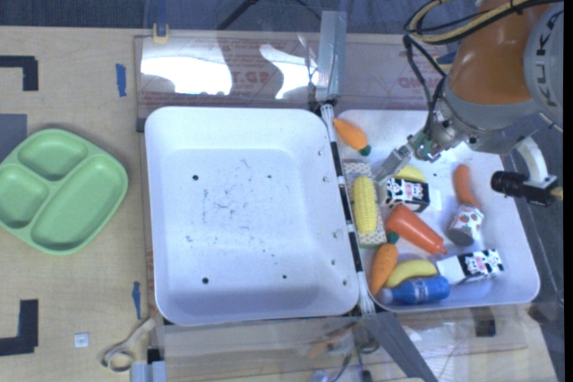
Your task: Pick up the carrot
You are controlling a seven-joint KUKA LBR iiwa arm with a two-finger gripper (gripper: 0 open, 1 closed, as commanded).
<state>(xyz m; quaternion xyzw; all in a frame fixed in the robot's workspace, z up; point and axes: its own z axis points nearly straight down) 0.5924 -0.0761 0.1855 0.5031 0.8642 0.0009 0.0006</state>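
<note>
Carrot (383,265) lies hemmed in — corn (365,208), banana (414,270) touching.

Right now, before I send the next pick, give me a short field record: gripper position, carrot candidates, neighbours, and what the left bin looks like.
gripper: hovering over the right white bin, tip near; fingers unclear
carrot candidates: small orange carrot at the bin's far left corner; another orange carrot near the front left
neighbours: yellow corn cob, large orange pepper-like piece, blue bottle
left white bin: scuffed floor
</note>
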